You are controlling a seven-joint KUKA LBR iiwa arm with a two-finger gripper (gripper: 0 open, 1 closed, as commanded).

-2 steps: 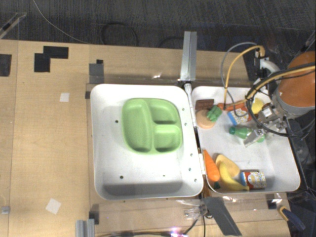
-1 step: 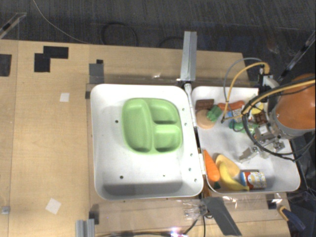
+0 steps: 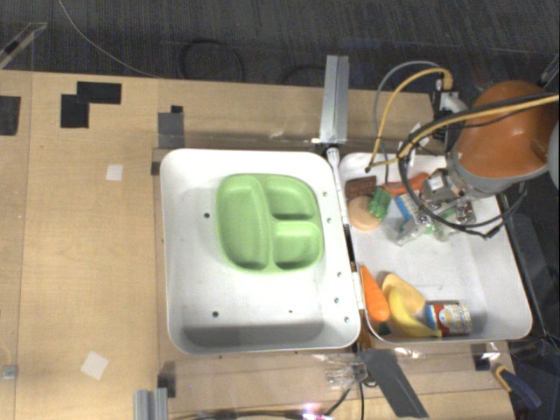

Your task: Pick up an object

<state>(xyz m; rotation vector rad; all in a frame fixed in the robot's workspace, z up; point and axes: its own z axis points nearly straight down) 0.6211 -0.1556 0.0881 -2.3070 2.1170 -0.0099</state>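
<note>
Lying in the right bin, a can bears a possibly red, unreadable label.

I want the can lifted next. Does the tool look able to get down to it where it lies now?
Probably yes. The can lies on its side near the front edge of the right bin, with nothing over it. A banana touches one end only. The tool is farther back.

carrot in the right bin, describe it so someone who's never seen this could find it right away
Start at the right white bin, the one the arm reaches into, and go to its near left corner. The carrot lies along the left wall there, beside a banana and a can. It alone is plain orange, long and tapered.
</note>
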